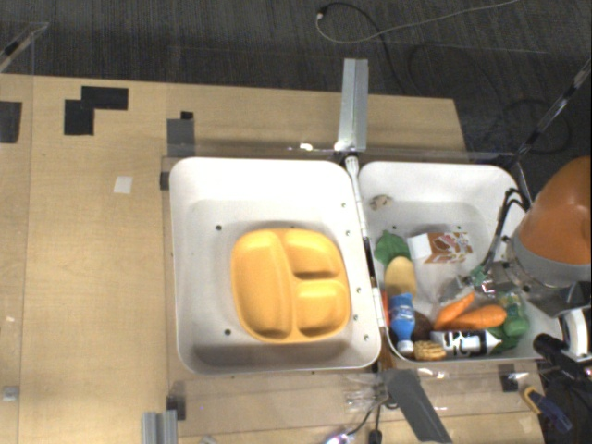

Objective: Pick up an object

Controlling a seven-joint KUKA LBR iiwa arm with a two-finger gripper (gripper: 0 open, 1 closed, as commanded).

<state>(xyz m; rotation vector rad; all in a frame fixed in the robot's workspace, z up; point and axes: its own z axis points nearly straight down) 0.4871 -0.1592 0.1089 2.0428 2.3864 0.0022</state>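
Note:
The right bin (435, 188) holds a pile of small items along its near side. Among them are an orange carrot (472, 317), a blue and white bottle (401, 314), a yellow rounded piece (400, 273), a green leafy item (390, 246), a black and white tube (465, 343) and a white packet with red print (449, 246). The arm's orange band (564, 213) hangs over the bin's right edge. Below it the wrist and gripper (493, 283) reach down just right of the carrot, close to a green item (514, 325). I see nothing held.
The left bin (199, 248) carries a yellow divided tray (289, 283) in its middle. A metal post (352, 104) stands behind the wall between the bins. Cables run across the dark floor at the back. Wooden bench surface spreads to the left.

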